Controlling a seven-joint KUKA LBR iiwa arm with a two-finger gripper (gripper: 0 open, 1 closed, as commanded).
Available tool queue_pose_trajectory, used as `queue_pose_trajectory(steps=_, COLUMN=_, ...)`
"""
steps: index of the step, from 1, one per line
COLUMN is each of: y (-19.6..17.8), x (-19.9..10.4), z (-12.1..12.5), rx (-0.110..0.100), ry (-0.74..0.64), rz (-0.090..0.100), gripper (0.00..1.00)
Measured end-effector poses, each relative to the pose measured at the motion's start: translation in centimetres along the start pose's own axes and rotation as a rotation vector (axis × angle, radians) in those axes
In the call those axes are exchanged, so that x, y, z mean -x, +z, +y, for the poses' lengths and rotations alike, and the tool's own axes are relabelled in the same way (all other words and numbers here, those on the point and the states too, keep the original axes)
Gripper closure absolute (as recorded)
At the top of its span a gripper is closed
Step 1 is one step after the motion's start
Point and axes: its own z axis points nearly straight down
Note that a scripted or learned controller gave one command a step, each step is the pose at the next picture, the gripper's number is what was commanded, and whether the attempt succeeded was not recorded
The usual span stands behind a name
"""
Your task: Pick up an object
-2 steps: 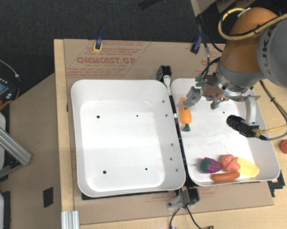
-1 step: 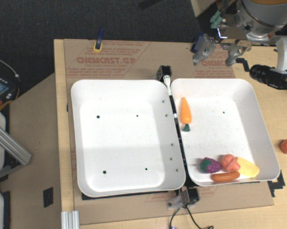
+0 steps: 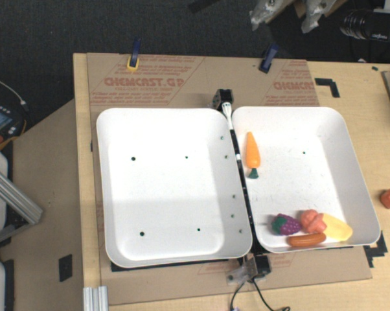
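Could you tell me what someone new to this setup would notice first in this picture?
Probably the small cluster of toy food in the near corner of the right white bin: a purple grape bunch, a pink lump, a yellow piece and a red-orange sausage. An orange toy carrot lies alone by the divider, and the open two-finger gripper hangs above the far edge.

Light: overhead lamps are lighting both bins (image 3: 162,115) evenly.
Shadow: dimmer band is crossing left bin's lower half.
Focus: looking slightly soft.
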Motion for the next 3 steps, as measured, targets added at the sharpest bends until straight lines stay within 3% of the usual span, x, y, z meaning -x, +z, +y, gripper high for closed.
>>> queue_pose_trajectory(steps=1, y=0.9, x=-6.8, z=-0.5, rx=-0.015, ry=0.002, rz=-0.001, gripper=0.0)
queue_pose_trajectory(steps=2, y=0.9, x=-13.7, z=-0.9, rx=-0.015, ry=0.003, rz=-0.001, gripper=0.0)
queue_pose_trajectory(steps=3, y=0.8, x=-15.5, z=-3.3, rx=-0.023, ry=0.005, rz=-0.003, gripper=0.0)
